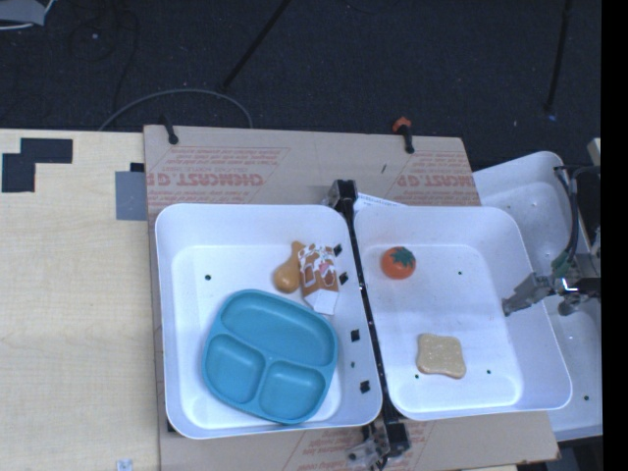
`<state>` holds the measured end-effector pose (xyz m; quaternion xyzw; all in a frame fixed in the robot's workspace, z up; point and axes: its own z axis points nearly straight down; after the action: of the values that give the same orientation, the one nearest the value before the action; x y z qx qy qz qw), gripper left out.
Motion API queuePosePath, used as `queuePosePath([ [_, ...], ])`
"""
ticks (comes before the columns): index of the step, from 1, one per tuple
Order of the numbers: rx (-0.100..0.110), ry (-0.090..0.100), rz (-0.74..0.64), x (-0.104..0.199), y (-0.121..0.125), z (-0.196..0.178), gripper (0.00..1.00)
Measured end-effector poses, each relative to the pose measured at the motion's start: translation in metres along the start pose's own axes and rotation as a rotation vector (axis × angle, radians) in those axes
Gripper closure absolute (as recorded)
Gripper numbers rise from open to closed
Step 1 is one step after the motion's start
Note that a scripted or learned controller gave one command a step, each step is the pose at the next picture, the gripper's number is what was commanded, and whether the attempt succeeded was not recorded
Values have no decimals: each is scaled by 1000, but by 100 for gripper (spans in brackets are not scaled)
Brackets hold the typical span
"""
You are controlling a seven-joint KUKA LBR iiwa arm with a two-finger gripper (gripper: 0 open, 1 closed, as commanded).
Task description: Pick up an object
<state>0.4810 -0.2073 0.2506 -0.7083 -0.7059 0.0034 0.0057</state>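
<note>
In the right bin (491,400), a red-orange tomato-like toy (397,262) lies toward the back left. A tan toast-shaped piece (441,355) lies near the front. The left bin (182,263) holds a blue divided plate (270,355). Behind the plate sit a small gingerbread-house toy (318,268) and a brown pear-like toy (287,275). My gripper (546,297) hangs over the right bin's right rim, well right of the toast piece and the tomato toy. Nothing is seen in its grasp.
A black divider clip strip (355,292) runs between the two bins. Brown cardboard (294,170) lies under both bins. Another white tray (530,189) sits at the far right behind the gripper. Light wooden bench (69,312) extends to the left.
</note>
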Motion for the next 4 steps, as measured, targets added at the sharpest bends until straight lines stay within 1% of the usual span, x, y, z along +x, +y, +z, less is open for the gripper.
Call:
queuePosePath([
  [1,-12,-3,-3,0,2,-6,0],
  [2,-6,0,-3,-4,11,46,0],
  [3,-7,0,-3,-3,14,90,0],
  [4,-5,1,-2,5,15,152,0],
])
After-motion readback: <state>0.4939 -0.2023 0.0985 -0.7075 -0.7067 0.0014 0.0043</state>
